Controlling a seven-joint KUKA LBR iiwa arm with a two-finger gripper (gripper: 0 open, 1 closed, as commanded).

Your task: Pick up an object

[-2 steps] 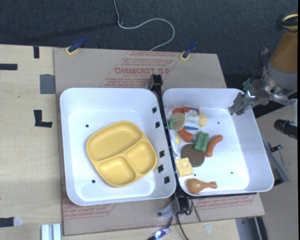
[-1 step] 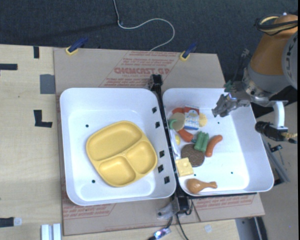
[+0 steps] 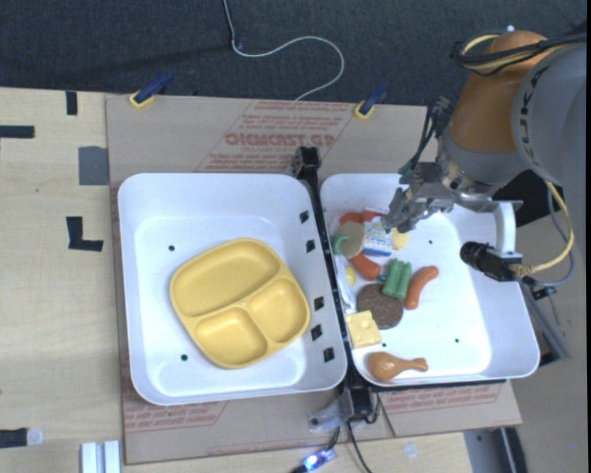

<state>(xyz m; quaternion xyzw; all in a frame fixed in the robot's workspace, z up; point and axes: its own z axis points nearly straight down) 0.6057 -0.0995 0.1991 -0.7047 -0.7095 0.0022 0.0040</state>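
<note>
Far left of the gripper [image 3: 406, 215], a yellow plate [image 3: 238, 302] (three sections) sits in the left bin [image 3: 143, 264]. Toy food [image 3: 386, 282] is piled just below-left of the gripper, in the right bin [image 3: 478, 333]. Whether the gripper is open or holding anything, I cannot tell.

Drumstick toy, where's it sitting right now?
In the camera view the drumstick toy lies in the right bin, near its front edge, just below the yellow cheese block and the brown patty.
</note>
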